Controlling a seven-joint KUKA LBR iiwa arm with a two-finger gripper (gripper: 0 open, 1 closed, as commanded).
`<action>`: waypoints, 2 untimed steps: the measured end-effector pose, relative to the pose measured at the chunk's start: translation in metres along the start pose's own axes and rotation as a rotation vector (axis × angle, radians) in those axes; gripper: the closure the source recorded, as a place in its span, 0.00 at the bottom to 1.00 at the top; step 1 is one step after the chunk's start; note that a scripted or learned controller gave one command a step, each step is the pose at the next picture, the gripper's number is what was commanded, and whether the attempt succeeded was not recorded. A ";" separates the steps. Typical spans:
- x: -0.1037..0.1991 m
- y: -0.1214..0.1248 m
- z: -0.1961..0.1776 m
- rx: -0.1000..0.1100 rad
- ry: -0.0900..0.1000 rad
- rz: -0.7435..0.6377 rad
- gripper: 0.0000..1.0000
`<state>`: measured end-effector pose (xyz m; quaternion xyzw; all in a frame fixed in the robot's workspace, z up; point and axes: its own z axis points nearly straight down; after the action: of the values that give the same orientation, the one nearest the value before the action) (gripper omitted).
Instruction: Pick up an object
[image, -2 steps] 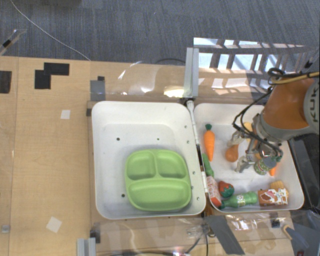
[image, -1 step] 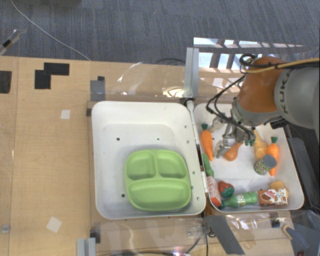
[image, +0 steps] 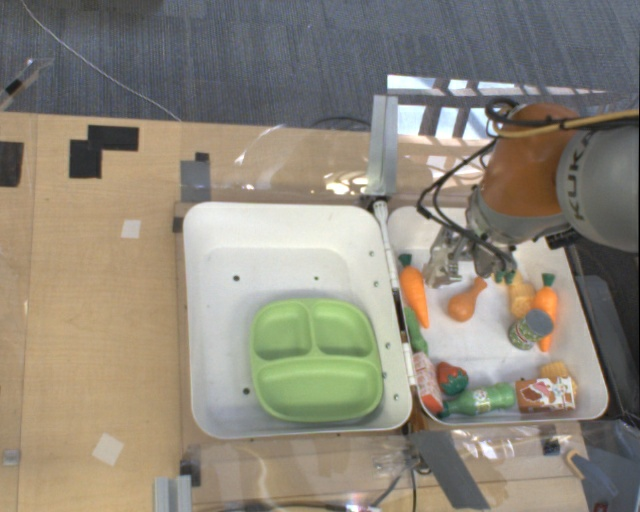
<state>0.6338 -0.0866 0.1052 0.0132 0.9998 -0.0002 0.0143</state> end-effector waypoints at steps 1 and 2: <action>-0.028 0.047 -0.158 -0.001 0.003 0.061 1.00; -0.034 0.054 -0.250 0.001 0.010 0.256 1.00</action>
<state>0.6625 -0.0333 0.3560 0.1405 0.9900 0.0012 0.0090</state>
